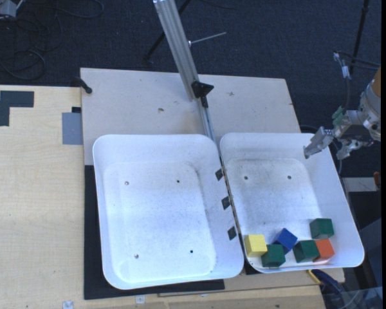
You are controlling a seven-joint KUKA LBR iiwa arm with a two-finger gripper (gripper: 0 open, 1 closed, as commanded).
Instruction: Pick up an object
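Note:
Several small blocks lie in the near corner of the right bin (270,185): a yellow one (256,244), a blue one (285,238), an orange one (324,250) and three dark green ones (273,255) (305,250) (321,227). My gripper (329,145) hangs over the far right rim of that bin, well away from the blocks. It is open, with nothing between its fingers. The arm enters from the right edge.
The left bin (154,205) sits beside the right one, with black clips along the shared wall. A slanted aluminium post (180,50) rises behind the bins. Wooden bench surface extends to the left.

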